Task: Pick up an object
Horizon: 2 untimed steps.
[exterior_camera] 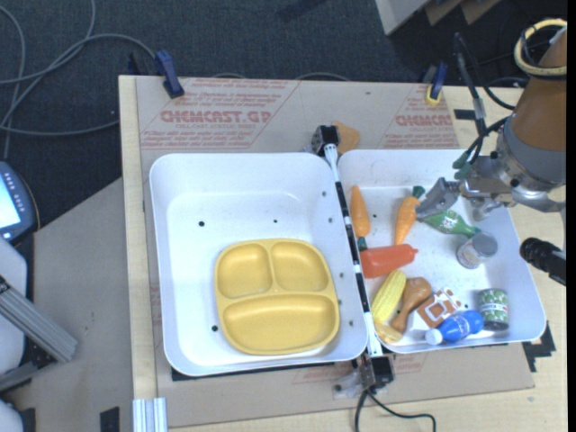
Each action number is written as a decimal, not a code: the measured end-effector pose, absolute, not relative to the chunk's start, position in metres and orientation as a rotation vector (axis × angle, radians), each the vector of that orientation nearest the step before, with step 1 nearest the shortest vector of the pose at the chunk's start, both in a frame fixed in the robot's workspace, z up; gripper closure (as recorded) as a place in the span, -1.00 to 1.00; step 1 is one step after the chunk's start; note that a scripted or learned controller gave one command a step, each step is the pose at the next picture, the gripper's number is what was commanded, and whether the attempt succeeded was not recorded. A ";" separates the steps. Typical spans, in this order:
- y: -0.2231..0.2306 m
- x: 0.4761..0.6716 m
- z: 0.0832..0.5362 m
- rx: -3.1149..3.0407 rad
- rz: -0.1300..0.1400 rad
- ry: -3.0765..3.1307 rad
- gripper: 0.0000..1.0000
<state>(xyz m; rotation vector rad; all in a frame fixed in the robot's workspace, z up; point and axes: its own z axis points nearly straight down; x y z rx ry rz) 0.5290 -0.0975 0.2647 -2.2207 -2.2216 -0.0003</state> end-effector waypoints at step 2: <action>-0.114 0.621 0.110 -2.230 -0.016 -2.234 -1.00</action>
